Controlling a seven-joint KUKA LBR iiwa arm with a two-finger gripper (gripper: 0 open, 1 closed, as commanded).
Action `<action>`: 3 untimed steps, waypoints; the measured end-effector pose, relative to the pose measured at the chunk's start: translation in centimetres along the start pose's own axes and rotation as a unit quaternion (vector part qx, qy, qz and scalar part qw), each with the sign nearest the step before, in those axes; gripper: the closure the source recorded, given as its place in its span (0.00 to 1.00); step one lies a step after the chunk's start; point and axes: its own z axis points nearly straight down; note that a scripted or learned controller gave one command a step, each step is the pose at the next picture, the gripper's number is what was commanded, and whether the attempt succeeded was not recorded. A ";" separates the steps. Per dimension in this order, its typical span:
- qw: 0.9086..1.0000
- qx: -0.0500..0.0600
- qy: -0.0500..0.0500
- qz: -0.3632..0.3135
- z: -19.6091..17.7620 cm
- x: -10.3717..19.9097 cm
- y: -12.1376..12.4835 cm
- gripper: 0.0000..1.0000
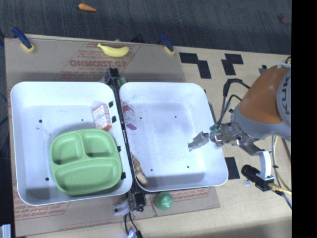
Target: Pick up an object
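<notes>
From my seat, starting at the left of the frame: the left bin [20,133] holds a green divided tray [86,160] low in its middle, and a small red-and-white packet [101,116] lies just above the tray, near the wall the two bins share. Above the bins, on the cardboard, a yellow banana [113,49] sits at the upper middle.

Moving right, the right bin [168,90] has a second small packet [128,115] against its left wall and a slim tan object [138,173] in its lower left corner; I can't make out what that one is. A green ball [164,200] rests outside, just below this bin's front rim.

At the right of the frame, the gripper [199,141] hangs over the right part of the right bin, near its right wall. Nothing sits between its fingers as far as I see, and I cannot tell how wide they stand.

My read: the pick is not yet made. Every candidate lies well apart from the gripper, the nearest being the packet and tan object across the bin.
</notes>
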 end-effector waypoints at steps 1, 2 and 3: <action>1.000 0.001 0.001 -0.001 5.4 4.0 1.8 0.00; 1.000 -0.002 -0.001 0.000 3.6 0.0 15.1 0.00; 1.000 0.001 0.000 0.000 8.4 0.0 10.9 0.00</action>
